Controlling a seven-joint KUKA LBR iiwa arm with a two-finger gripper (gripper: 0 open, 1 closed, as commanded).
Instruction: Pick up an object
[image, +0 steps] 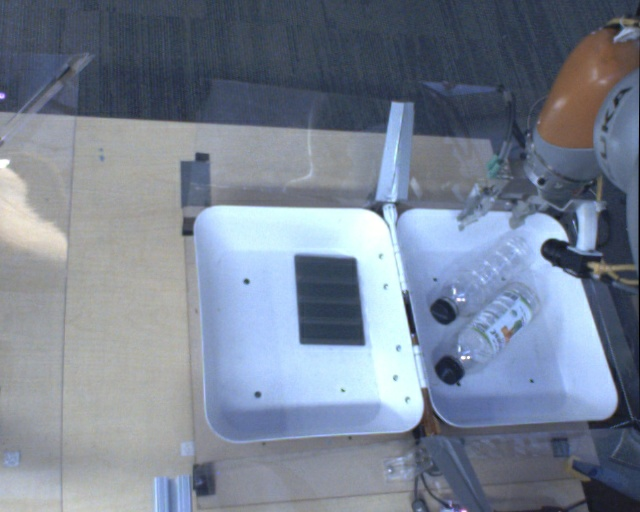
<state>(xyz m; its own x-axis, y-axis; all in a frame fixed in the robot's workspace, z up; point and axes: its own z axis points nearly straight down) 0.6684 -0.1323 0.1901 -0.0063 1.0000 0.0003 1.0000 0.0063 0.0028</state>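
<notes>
Over at the far edge of the right bin (590, 395) the gripper (497, 203) hangs with its two thin fingers spread apart and nothing between them. Nearer in that same bin lie two clear plastic bottles with black caps pointing left, side by side and close together: the unlabelled bottle (480, 275) farther, the labelled bottle (495, 332) nearer. A dark ribbed rectangular block (329, 300) lies flat in the middle of the left bin (225, 330).

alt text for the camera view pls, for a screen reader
Two clear plastic bottles with black caps lie side by side in the right bin, with the gripper above that bin's far edge. The left bin holds a dark rectangular pad.
</notes>
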